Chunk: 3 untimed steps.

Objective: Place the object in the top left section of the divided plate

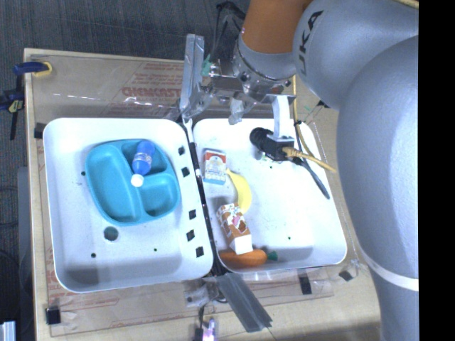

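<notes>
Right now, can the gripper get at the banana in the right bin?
Probably yes. The banana lies uncovered near the right bin's left wall, with a small carton above it and a bottle below; the gripper hangs over that bin's top edge.

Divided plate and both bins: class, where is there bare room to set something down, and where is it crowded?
The blue divided plate has its big left section free; a bottle lies across its top right section. The left bin is bare below the plate. The right bin is bare at centre-right. Crowded: its left edge, with carton, banana, carrot.
</notes>
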### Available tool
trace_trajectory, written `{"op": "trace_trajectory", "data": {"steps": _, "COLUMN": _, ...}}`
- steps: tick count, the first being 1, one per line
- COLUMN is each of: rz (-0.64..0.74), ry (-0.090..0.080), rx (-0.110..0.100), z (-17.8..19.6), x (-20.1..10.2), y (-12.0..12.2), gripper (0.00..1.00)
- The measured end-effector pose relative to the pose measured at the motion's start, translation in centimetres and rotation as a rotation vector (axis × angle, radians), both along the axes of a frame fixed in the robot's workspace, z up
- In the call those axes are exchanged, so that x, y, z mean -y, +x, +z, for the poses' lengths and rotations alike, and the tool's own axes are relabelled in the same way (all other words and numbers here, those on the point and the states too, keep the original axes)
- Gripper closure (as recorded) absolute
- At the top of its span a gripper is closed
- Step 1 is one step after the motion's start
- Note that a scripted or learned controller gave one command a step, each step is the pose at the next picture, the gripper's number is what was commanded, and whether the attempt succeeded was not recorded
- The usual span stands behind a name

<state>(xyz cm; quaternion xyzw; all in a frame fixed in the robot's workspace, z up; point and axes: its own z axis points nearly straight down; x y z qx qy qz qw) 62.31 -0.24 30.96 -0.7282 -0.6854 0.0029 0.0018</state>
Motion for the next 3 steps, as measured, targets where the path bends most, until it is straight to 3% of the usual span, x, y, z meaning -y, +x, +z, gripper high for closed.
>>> {"op": "trace_trajectory", "data": {"steps": 1, "rz": -0.063, "ry": -0.001, "rx": -0.004, "z": -6.3, "x": -3.6, "y": 2.6, "gripper": 0.00}}
{"op": "trace_trajectory", "data": {"steps": 2, "rz": -0.148, "ry": -0.002, "rx": -0.004, "z": -8.2, "x": -5.2, "y": -2.6, "gripper": 0.00}}
{"op": "trace_trajectory", "data": {"steps": 3, "rz": -0.150, "ry": -0.002, "rx": -0.002, "z": -12.3, "x": -8.8, "y": 3.3, "gripper": 0.00}}
